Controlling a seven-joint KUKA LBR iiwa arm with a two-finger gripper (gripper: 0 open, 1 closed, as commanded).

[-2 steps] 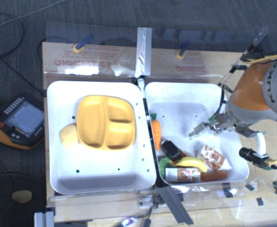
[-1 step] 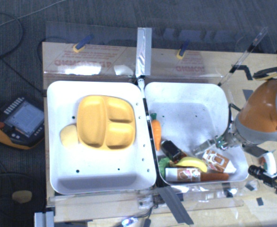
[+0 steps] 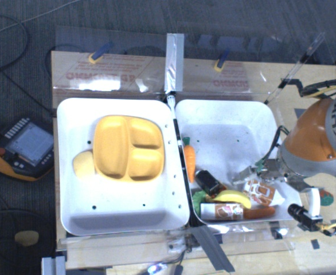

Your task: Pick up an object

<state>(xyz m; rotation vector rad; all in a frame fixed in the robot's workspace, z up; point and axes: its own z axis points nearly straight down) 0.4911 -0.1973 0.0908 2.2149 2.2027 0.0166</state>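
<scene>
Just left of the tool (image 3: 258, 175), a banana (image 3: 232, 197)

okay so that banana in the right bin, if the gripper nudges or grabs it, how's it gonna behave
The banana is curved and rounded, so it would probably rock or pivot rather than slide straight. It looks smooth, so fingers might slip along it. It lies against the bottle and a black object, so a push would likely disturb those too.

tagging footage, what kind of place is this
Probably a robotics lab bench: two white bins taped down side by side, a robot arm reaching in, a teach pendant and cables on the floor.
</scene>
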